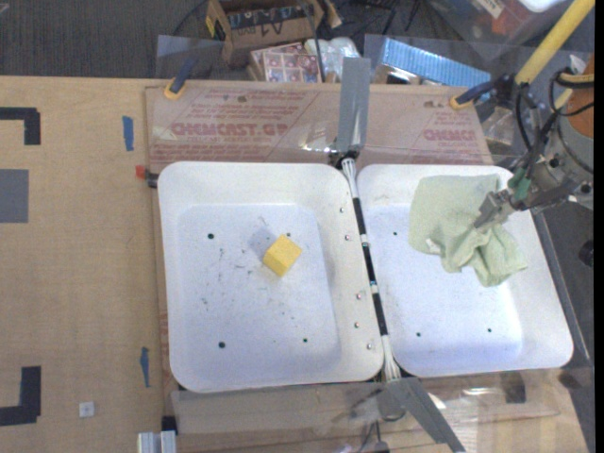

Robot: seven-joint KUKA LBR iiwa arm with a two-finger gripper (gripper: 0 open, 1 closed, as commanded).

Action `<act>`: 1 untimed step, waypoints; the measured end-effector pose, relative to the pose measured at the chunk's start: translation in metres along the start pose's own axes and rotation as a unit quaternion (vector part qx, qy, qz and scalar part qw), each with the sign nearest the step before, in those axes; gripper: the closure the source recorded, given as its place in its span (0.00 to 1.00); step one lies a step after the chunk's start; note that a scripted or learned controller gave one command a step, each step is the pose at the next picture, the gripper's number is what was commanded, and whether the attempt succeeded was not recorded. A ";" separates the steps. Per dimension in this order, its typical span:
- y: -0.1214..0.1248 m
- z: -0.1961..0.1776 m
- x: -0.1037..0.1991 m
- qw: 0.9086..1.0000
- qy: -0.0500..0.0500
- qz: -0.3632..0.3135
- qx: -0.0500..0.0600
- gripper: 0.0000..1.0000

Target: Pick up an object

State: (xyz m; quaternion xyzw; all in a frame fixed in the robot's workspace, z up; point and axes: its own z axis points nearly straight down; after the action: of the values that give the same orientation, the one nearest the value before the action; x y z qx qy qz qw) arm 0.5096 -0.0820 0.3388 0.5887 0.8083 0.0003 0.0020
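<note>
A pale green cloth (pixel 457 226) lies crumpled in the right bin (pixel 453 338), toward its far right side. My gripper (pixel 488 215) comes in from the right and its tip sits down on the cloth's right part, where the fabric bunches up. A small yellow block (pixel 281 255) rests near the middle of the left bin (pixel 236 347), well away from the gripper.
The two white bins meet at a central ridge (pixel 363 262). A cardboard sheet (pixel 245 130) lies behind them, with clutter and boxes beyond. Bare wooden benchtop (pixel 75 253) stretches to the left. Cables and the arm's body (pixel 566 159) crowd the right edge.
</note>
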 end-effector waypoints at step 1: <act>0.022 -0.019 0.016 0.969 0.000 0.247 0.001 1.00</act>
State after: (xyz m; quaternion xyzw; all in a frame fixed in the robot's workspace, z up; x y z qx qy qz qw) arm 0.5254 -0.0602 0.3576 0.7702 0.6378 -0.0002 0.0011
